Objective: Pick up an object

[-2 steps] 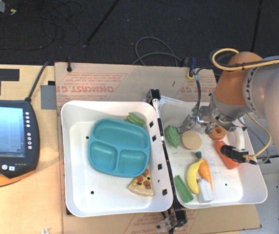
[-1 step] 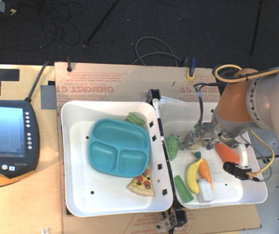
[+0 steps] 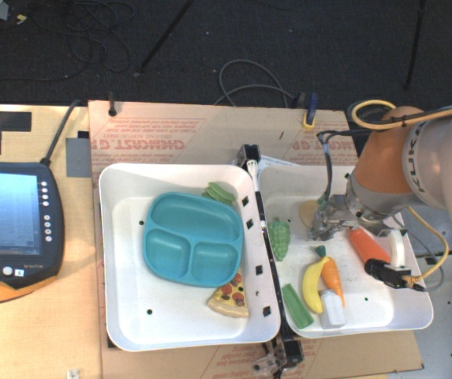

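The gripper (image 3: 323, 226) hangs low in the right bin (image 3: 415, 314), just above the banana (image 3: 312, 285) and carrot (image 3: 332, 273). Its grip cannot be told; apparently nothing is lifted yet, so picking remains.

On my feed the arm (image 3: 431, 160) is a fat grey cylinder with an orange band, yellow and black cables looping off it; its dark metal claw (image 3: 326, 221) looks blurry.
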{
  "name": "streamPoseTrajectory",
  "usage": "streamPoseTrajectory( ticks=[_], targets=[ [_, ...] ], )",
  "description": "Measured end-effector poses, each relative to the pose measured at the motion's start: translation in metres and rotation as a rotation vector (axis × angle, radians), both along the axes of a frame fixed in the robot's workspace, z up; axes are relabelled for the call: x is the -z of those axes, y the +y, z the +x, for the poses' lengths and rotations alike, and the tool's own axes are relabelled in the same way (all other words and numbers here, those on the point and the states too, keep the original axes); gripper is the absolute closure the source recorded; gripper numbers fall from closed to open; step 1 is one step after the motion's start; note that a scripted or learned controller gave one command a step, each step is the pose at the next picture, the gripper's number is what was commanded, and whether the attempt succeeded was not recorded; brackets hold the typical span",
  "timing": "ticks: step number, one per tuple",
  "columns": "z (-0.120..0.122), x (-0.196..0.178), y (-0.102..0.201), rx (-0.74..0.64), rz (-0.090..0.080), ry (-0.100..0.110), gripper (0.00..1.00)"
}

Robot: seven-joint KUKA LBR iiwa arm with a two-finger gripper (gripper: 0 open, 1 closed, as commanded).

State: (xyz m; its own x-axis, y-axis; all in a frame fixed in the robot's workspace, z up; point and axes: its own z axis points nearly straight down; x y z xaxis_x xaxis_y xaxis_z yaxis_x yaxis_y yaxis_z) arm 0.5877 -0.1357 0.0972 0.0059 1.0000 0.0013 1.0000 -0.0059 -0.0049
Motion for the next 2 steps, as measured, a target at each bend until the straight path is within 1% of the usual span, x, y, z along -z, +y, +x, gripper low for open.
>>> streamPoseTrajectory(
  ticks=[1,2],
  targets=[
    [0.000,0.001,0.000,0.001,0.000,0.001,0.00],
    [0.058,0.010,-0.010,-0.009,-0.002,-0.007,0.00]
  ],
)
